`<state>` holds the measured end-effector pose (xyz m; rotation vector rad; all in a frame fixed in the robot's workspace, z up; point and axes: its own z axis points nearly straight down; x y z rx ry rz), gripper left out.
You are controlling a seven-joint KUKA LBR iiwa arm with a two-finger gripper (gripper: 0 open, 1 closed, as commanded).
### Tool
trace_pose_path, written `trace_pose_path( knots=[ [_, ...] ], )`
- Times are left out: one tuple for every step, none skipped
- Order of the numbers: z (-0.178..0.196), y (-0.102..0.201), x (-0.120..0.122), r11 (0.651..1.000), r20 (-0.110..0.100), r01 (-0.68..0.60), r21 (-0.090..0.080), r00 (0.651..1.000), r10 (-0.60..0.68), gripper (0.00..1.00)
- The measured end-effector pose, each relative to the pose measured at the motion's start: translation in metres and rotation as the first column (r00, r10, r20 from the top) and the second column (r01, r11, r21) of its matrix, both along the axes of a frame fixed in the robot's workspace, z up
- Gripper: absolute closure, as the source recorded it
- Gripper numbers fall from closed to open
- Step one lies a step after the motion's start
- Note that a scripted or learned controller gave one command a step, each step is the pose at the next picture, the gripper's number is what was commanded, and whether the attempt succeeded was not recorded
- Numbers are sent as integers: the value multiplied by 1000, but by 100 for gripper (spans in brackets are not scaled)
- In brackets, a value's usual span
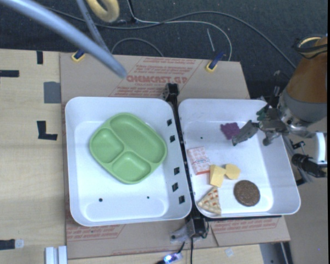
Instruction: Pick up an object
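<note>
Fingers of the gripper [255, 132] stand spread apart with nothing between them, hovering over the right bin [275, 164] near its far right side. Going left to right: a green tray [127, 147] lies in the left bin [77, 164]; in the right bin sit a wrapper [198, 160], pizza slice [210, 202], cheese [216, 175], cookie [246, 192]. Nearest the fingers, just to their left, lies a purple piece [229, 130], the likely target. It looks blocky, so no clear long axis or heading. Nothing is lifted yet; descent, closing and lifting remain.

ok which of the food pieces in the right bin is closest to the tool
The purple piece, just left of the tool. The cheese, cookie and pizza slice lie farther down the bin.
</note>
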<state>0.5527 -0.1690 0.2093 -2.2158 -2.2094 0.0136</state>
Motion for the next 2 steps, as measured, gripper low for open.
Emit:
trace_pose_path(
  knots=[
    [7,0,3,1000,13,-4,-2,1000,4,0],
    [-55,4,-4,1000,7,-4,-2,1000,4,0]
  ],
)
